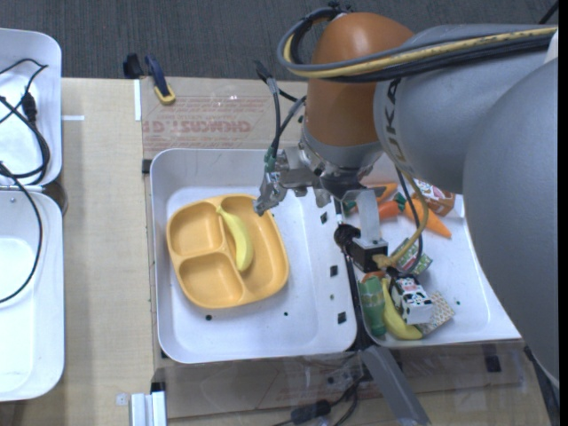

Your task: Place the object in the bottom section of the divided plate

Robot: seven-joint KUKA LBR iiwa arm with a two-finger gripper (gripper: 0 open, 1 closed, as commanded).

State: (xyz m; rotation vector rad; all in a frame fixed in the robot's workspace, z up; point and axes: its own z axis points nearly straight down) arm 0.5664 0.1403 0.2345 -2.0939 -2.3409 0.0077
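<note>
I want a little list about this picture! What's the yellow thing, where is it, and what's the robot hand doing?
plate: yellow divided plate in the left bin
yellow thing: banana, lying in the plate's big right-hand section
robot hand: gripper above the plate's upper right edge, just above the banana's top end
right bin: carrot, another banana, small packets

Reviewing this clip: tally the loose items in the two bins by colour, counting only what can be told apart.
Yellow: 3 - divided plate, banana lying in it, second banana in the right bin.
Orange: 2 - carrots.
Green: 1 - green item beside the second banana.
Black and white: 1 - small carton.
Total: 7; the right bin's pile may hide more.
</note>
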